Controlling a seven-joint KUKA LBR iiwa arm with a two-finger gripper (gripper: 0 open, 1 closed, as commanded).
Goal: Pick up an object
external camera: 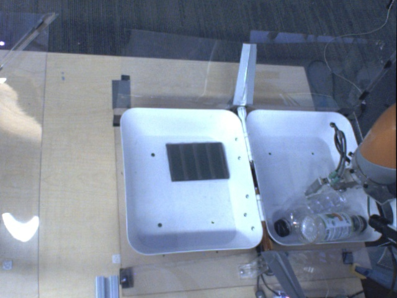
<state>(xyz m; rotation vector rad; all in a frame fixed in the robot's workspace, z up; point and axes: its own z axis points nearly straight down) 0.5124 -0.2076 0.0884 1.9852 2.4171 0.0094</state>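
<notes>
The arm (379, 151) comes in from the right edge of the bench (74, 185) and hangs over the right bin (291, 135), with its orange band near that bin's right edge. The gripper (332, 185) is low over the front right part of this bin, but if its claw is wide or narrow I cannot tell, because the metal parts there are small and mixed with the clear plastic. A clear plastic bottle (319, 225) with a black cap lies on its side along the front edge of the right bin, just beside the gripper. The left bin (142, 228) carries a dark ribbed rectangle (197, 161) near its middle.
</notes>
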